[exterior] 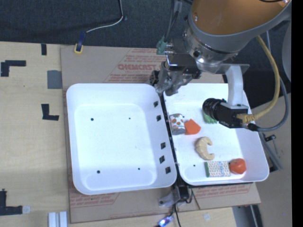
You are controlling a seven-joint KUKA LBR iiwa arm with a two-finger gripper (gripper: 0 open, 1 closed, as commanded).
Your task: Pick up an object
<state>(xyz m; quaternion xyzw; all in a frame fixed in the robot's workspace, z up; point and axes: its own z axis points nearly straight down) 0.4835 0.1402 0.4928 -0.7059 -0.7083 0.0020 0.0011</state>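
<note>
**Tool at far edge of the bins, objects lying loose in right bin**

Near edge: cardboard sheet (118,202) under both bins, on the desk (28,141). A small clamp (176,196) sits at the near end of the seam between the bins.

Left bin (75,126): only four dark dots on its floor. Black clips run along the rim it shares with the right bin (255,167).

Right bin, near to far:
- red ball (238,165) at the near right corner, touching a patterned card (218,169) just left of it
- tan croissant-shaped piece (204,147), apart from both, further in
- orange wedge (191,126) touching a small patterned pack (177,124) by the shared rim
- green piece (209,118) beside a black cylinder (222,112) on the arm; mostly hidden, can't identify it

Every object lies on the bin floor; none sits between fingers.

Far: tool (165,85) hangs over the far end of the shared rim, at the top left corner of the right bin. It is dark and cluttered from this angle, so I can't tell whether it is spread or closed. The arm (227,13), orange band, sits above it, with a yellow hose (274,89) looping down the right side. White cable (102,27) on the dark surface beyond the desk.
</note>
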